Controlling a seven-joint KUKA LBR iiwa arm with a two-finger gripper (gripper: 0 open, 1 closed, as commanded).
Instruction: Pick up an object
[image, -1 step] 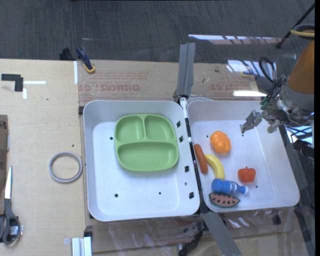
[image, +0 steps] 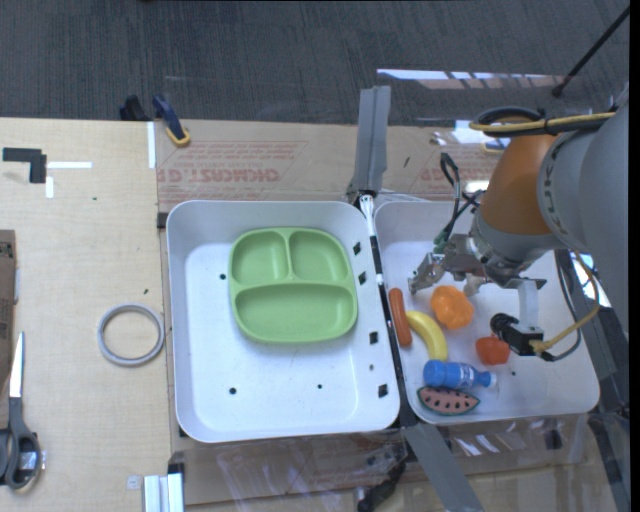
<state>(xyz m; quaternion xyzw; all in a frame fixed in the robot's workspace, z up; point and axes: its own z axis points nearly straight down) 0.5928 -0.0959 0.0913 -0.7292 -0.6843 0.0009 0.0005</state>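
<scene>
In the right bin lie an orange fruit, a yellow banana, a red sausage, a small red piece, a blue bottle and a watermelon slice. My gripper hangs over the bin's upper middle, just beyond the orange fruit. It is open, with nothing between its fingers. The wrist hides the bin floor behind it.
The left bin holds a green divided plate. On the bench to the left lie a grey ring and scissors. A grey upright post stands behind the wall between the bins.
</scene>
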